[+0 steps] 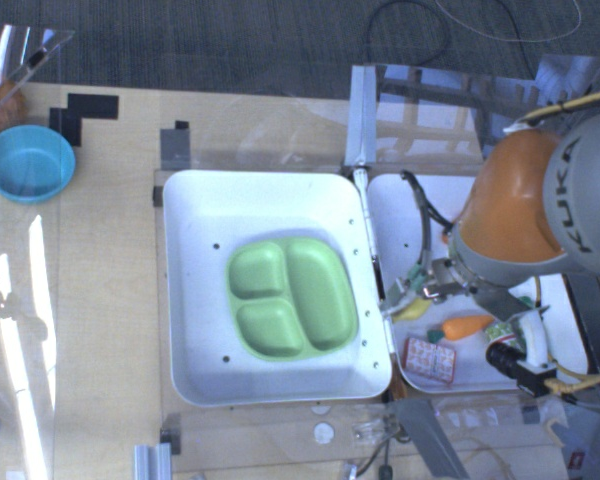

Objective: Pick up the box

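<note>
Over the right bin [400, 208] I see the arm [520, 203] reaching in from the view's right, its orange band and grey casing covering much of that bin's far and right side. The gripper [425, 290] sits low at the bin's left wall, close to the divider between the two bins, and from this slant I cannot tell whether the claw is wide or narrow; I see nothing gripped in it. The box [430, 360], small and flat with a red and white printed face, lies on the bin floor near the front edge, nearer to the camera than the gripper and apart from it. An orange piece [467, 326] shaped like a carrot lies just beyond the box's right corner, between the box and the arm. A yellow piece [415, 311] rests right under the gripper, between it and the box; whether the gripper touches it I cannot say. A bit of green [417, 273] shows beside the gripper on its far side, too small for me to name. The left bin [195, 268] holds a green plate [292, 296] with three compartments, lying flat near its middle. Well to the left on the bench [80, 318], a blue bowl [28, 163] stands upright.
</note>
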